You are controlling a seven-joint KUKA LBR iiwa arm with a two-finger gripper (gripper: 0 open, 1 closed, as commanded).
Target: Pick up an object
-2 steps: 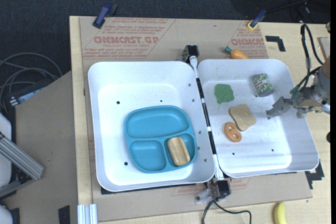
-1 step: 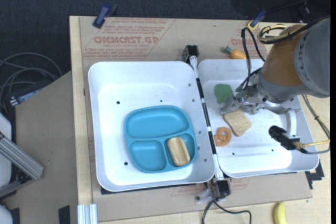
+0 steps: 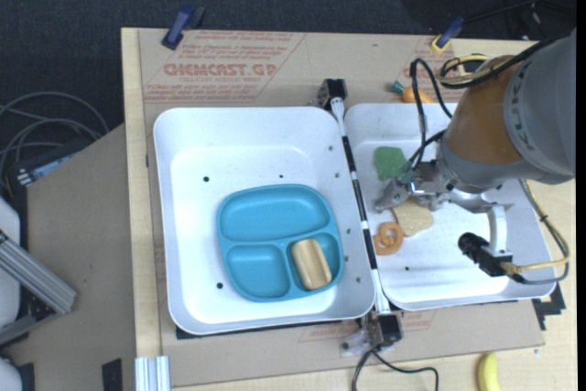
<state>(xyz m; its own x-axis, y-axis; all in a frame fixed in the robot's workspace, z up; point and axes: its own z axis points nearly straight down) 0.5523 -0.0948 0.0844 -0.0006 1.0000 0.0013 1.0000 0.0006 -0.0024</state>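
Note:
The right bin [image 3: 513,275] holds three small items near its left wall: a green piece [image 3: 390,162], a pale cream piece [image 3: 415,221] and an orange ring [image 3: 388,238]. My gripper [image 3: 410,190] hangs low over this group, between the green piece and the cream piece, and its metal tip partly covers the top of the cream piece. The grey arm with its orange band [image 3: 485,128] comes in from the right above the bin. I see nothing lifted off the bin floor.
The left bin [image 3: 183,151] carries a blue divided plate [image 3: 270,215] with a tan bread-like roll [image 3: 311,263] in its lower right compartment. A black clip [image 3: 333,92] and the shared bin walls [image 3: 352,179] lie close to my gripper. Cables [image 3: 430,87] trail at the back right.

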